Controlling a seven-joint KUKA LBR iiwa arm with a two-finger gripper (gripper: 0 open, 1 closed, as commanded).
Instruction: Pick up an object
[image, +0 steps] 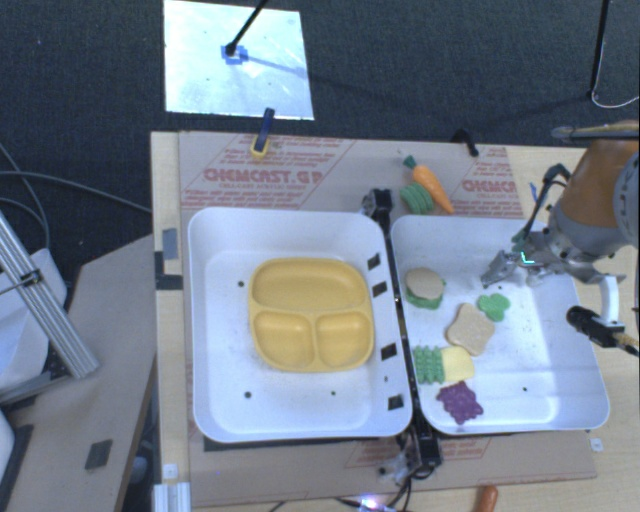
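Observation:
My gripper hangs over the back right part of the right bin, open with nothing between its fingers. Just in front of it and a little left lies a small green toy piece. Further left sits a toy burger. A tan toast slice lies in the middle of the bin. Toward the front are a green ridged piece, a yellow cheese slice and a purple grape bunch.
The left bin holds a yellow divided plate. A toy carrot and a green toy lie on the cardboard behind the bins. A black-tipped part of the arm reaches over the right bin's right edge.

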